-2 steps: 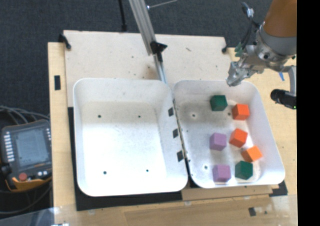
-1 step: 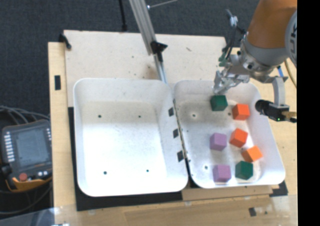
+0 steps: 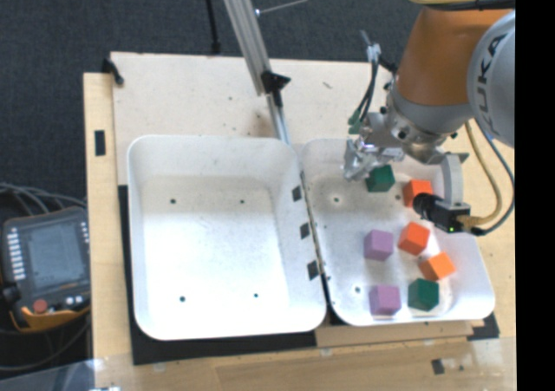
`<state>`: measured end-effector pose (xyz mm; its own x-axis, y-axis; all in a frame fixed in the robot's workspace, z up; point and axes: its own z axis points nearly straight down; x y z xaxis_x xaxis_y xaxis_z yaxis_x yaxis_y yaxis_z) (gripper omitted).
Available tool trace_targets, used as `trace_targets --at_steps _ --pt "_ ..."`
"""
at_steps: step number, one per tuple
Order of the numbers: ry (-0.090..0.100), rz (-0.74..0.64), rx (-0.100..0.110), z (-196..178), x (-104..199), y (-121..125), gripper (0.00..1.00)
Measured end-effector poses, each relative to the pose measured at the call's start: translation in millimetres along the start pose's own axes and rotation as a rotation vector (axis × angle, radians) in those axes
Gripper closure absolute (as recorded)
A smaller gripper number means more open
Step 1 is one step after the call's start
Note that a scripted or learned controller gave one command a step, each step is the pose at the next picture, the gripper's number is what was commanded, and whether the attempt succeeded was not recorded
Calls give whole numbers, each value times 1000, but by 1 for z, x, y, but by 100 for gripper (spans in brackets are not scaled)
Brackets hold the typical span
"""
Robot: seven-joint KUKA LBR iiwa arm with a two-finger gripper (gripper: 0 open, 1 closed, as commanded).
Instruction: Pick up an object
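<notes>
My gripper (image 3: 366,166) hangs over the far left part of the right bin (image 3: 340,207), below the arm's orange band. A dark green cube (image 3: 380,179) sits right at its tip, on the near-right side; whether the cube is gripped or just lying beneath is unclear. Further cubes lie in the same bin: an orange one (image 3: 418,192) partly behind a black part of the tool, an orange one (image 3: 414,237), an orange one (image 3: 438,266), two purple ones (image 3: 378,244) (image 3: 384,299), and a second green one (image 3: 423,294).
The left bin (image 3: 217,233) stands beside the right one, their rims touching in the middle. A slanted metal rail (image 3: 247,34) rises behind the bins. A teach pendant (image 3: 45,259) lies off the bench at the left.
</notes>
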<state>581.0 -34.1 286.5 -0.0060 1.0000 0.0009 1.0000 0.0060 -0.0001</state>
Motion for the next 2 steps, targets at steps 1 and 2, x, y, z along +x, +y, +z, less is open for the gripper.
trace_targets --at_steps 1,2 --pt "0 -1 0 5 49 -13 100" --pt "-1 0 2 34 95 -26 100"
